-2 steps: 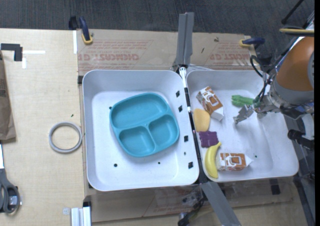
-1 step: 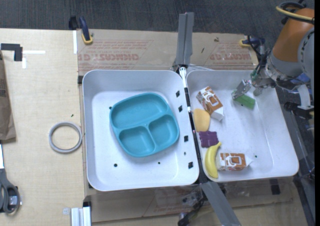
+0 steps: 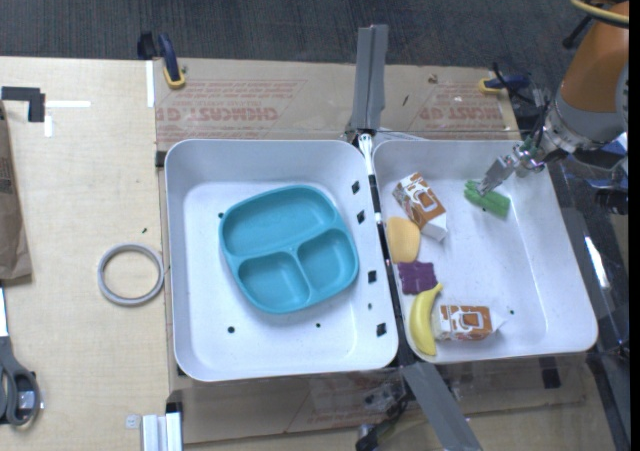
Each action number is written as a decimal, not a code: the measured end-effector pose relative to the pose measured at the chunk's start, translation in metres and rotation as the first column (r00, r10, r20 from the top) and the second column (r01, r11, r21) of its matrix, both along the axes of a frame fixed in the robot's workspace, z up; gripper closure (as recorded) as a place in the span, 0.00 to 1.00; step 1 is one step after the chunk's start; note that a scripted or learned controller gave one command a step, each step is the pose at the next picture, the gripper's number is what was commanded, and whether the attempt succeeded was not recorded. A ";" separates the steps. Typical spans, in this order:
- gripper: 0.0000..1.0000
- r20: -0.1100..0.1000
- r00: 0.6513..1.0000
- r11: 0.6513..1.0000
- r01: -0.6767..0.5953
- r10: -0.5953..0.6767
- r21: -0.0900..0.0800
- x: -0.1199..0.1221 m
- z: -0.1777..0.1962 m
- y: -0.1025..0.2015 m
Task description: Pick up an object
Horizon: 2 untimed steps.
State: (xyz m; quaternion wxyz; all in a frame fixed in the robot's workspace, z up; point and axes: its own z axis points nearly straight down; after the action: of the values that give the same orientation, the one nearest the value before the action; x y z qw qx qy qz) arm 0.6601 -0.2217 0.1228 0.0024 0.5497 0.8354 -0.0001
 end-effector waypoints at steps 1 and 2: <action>0.00 -0.003 0.960 0.960 0.280 -0.280 0.002 -0.001 -0.030 0.014; 0.00 -0.006 0.945 0.945 0.327 -0.327 0.011 0.002 -0.029 0.009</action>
State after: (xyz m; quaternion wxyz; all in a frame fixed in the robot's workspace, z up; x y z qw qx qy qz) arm 0.6621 -0.2127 0.0938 -0.0027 0.6805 0.7328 0.0032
